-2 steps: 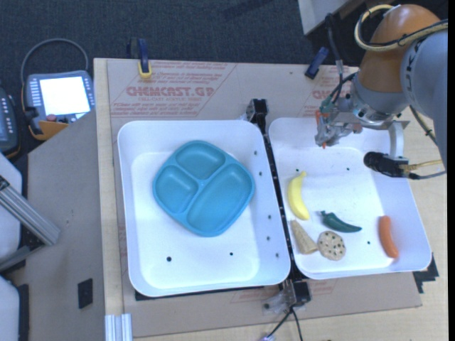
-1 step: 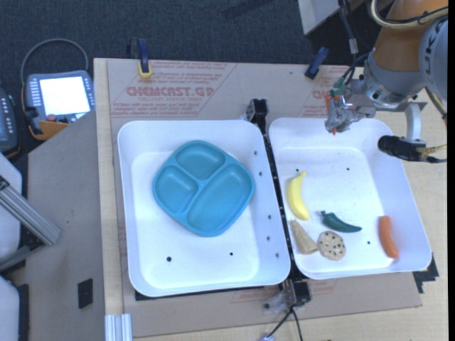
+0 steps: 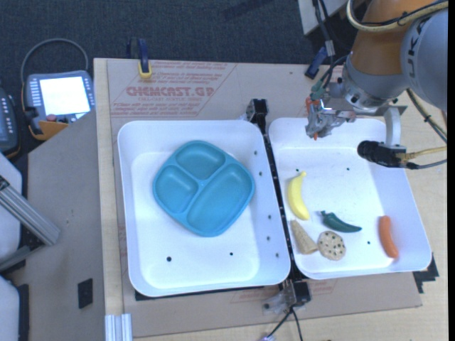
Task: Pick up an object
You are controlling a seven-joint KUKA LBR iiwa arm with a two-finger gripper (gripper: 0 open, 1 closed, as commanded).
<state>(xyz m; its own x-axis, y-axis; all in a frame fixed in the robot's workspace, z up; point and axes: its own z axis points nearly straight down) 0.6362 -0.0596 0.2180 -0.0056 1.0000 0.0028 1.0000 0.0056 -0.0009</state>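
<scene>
So here's what we've got: the gripper is hanging over the far left corner of the right bin, pointing down from the grey arm with its orange band. It's small and dark against the white bin wall from this angle, and honestly we can't tell whether it's spread or closed. We don't see anything between its tips, and whether it touches the bin floor we can't say either. All the pickable stuff sits nearer to us in that same bin, well apart from the gripper. There's a banana lying lengthwise close to the bin's left wall, then a tan wedge-shaped piece just near of it, and a round cookie right beside that wedge, looks like they're touching or almost. A dark green pepper lies just far of the cookie, and an orange carrot is off near the right wall. Over in the left bin we've got a blue divided plate with three compartments, sitting roughly mid-bin and turned at an angle.
</scene>
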